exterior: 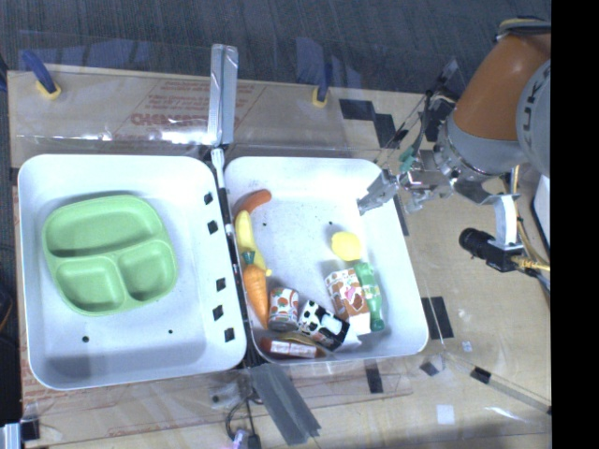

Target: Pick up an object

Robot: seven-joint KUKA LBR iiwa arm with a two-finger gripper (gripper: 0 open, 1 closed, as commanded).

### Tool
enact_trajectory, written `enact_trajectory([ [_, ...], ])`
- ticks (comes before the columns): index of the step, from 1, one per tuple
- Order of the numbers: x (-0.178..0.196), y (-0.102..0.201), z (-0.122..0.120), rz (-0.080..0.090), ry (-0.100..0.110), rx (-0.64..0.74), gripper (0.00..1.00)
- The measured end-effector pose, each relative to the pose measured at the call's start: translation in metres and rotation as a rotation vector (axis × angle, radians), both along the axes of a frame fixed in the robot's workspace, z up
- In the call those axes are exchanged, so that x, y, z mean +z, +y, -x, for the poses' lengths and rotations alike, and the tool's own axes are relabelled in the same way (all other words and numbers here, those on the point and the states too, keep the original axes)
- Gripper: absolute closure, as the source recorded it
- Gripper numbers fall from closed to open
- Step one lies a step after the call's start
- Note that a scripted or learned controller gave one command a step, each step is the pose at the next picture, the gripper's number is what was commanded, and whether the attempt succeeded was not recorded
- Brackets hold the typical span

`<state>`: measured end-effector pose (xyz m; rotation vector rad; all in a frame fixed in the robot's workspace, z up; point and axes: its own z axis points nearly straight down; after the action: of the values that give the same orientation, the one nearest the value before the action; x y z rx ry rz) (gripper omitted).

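Lemon [345,244] lies loose in right bin [309,181], just below-left of gripper [374,197]. Gripper sits over bin's right rim, nothing between fingers; finger spread cannot be told. Carrot [255,289], banana [244,231], cans farther left and below.

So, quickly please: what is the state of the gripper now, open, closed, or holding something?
Gripper: cannot be told; it hangs over the right bin's upper right corner, with nothing visibly in it.
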<state>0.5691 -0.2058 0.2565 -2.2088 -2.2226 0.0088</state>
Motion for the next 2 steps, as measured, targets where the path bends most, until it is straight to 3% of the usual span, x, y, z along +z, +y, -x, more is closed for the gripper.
enact_trajectory([
  [1,-0.1678,0.0314,0.0590,0.000,-0.002,-0.114,0.00],
  [2,-0.1604,0.0306,0.0596,-0.001,0.003,-0.113,1.00],
])
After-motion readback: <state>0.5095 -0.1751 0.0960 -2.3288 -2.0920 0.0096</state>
